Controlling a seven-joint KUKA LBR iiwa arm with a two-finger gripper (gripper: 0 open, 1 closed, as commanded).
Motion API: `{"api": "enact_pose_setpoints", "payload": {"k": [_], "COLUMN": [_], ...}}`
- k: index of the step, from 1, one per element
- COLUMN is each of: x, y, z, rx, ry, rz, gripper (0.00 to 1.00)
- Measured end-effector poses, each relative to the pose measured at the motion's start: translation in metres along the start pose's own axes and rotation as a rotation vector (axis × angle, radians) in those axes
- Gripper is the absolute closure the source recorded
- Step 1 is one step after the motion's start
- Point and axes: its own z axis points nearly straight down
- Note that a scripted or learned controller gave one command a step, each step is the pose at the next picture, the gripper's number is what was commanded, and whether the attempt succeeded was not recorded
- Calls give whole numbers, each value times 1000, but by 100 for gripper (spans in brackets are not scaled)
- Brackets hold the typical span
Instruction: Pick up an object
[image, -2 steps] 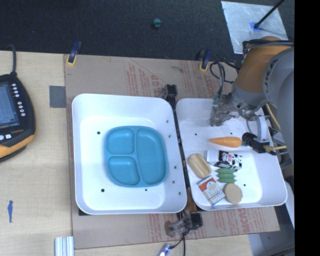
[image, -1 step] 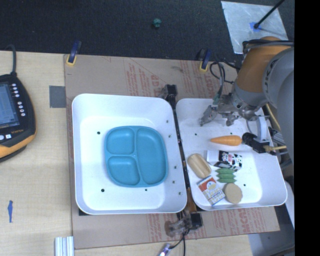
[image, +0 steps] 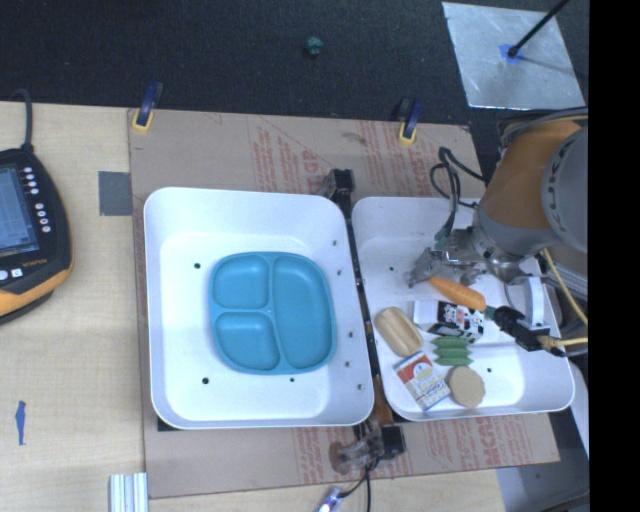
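The gripper (image: 447, 262) is seen low in the right bin (image: 385, 225), near its far edge; whether it is released or clenched cannot be told. Six objects are crowded toward the near edge, the carrot (image: 458, 293) closest. One blue tray (image: 272, 311) occupies the left bin (image: 170, 300).

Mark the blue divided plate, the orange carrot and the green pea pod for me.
Blue divided plastic plate (image: 272, 310): camera view, on its central divider.
Orange toy carrot (image: 458, 293): camera view, mid-body.
Green toy pea pod (image: 452, 349): camera view, middle of the pod.
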Motion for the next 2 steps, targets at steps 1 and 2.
{"api": "enact_pose_setpoints", "payload": {"k": [1, 2], "x": [-39, -36], "y": [-4, -25], "z": [-1, 0], "rx": [-4, 0], "ry": [-1, 1], "rz": [2, 0], "gripper": [0, 0]}}
